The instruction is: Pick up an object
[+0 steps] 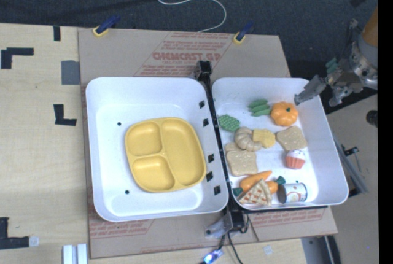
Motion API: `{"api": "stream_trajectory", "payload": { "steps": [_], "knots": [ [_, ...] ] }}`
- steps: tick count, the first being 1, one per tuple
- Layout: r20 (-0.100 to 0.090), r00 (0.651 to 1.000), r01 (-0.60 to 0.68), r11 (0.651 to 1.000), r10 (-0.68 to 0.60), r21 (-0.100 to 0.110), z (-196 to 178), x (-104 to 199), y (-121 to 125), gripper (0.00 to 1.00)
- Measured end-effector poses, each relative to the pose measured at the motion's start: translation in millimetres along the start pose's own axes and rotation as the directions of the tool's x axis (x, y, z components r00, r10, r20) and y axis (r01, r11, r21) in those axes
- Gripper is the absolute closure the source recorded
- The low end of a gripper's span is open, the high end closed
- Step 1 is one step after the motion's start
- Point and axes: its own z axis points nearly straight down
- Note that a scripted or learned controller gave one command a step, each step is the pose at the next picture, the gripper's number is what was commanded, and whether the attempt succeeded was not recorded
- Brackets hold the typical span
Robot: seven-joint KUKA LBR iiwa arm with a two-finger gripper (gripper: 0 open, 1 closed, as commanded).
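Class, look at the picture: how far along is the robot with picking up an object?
Done: nothing lifted yet; the toy foods, like the orange pumpkin, lie in the right bin. In hand: the claw sits at that bin's upper right rim, carrying nothing visible. Left: descend, grasp one item, raise it.

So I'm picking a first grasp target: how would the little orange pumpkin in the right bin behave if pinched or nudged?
The pumpkin looks round and smooth, so it may slip from a pinch or roll when nudged. It looks like toy food, so probably light and stiff. It lies close to the green piece, which a nudge would probably shift too.
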Motion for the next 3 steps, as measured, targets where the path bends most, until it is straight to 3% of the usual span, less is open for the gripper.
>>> {"api": "stream_trajectory", "payload": {
  "steps": [1,3],
  "knots": [
    [0.003,1.000,0.004,1.000,-0.004,-0.011,-6.9,0.7,1.9,0.00],
    [0.001,1.000,0.004,1.000,-0.004,-0.006,99.1,10.9,-4.8,0.00]
  ]
}}
